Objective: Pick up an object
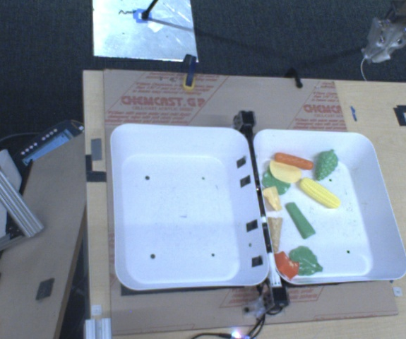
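Your hand (390, 37) hangs at the top right corner, well apart from both bins and above the dark floor past the tabletop (210, 90); whether it is released or clenched you cannot tell from here. All the toy food lies in the right bin (383, 210), crowded toward its left wall. Aim for the corn cob (320, 193) or the green stick (300, 219): each lies fairly apart from its neighbours. Avoid the pieces jammed against the divider, such as the wedge (275, 232), where the bin wall would likely block one side of the grasp.
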